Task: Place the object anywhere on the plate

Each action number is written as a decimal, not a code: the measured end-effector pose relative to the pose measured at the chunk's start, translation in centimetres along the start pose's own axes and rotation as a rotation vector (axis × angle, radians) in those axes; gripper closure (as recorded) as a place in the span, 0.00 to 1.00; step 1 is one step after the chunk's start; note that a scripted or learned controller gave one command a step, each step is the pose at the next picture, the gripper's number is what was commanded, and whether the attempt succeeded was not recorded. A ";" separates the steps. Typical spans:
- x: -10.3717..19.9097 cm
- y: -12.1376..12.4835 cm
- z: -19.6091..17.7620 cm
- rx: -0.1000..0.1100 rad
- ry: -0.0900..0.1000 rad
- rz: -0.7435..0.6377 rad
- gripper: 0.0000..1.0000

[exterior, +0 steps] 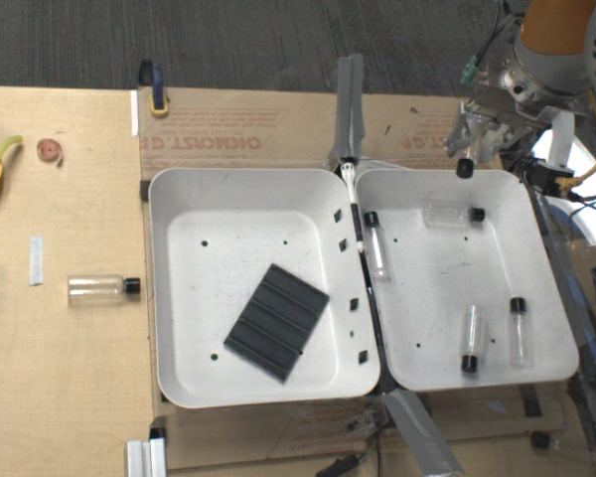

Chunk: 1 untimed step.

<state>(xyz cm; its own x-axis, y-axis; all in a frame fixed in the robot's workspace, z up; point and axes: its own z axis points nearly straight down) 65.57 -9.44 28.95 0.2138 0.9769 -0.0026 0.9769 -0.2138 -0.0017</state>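
A clear black-capped vial (470, 338), seen lying in the right bin (432, 306), is judged light, slick and breakable, best taken across its body, while the state of the gripper (474, 145) cannot be told.

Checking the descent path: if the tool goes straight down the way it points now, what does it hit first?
Likely the far rim of the right bin, or the floor just inside; the tool hangs over that edge. A clear vial lies nearby, but depth is unclear.
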 end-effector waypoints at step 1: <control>2.0 -13.1 9.9 0.003 0.001 -0.213 1.00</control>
<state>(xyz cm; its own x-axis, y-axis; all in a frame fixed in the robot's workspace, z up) 53.20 -4.72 19.02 0.0019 1.0000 -0.0005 1.0000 -0.0019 -0.0054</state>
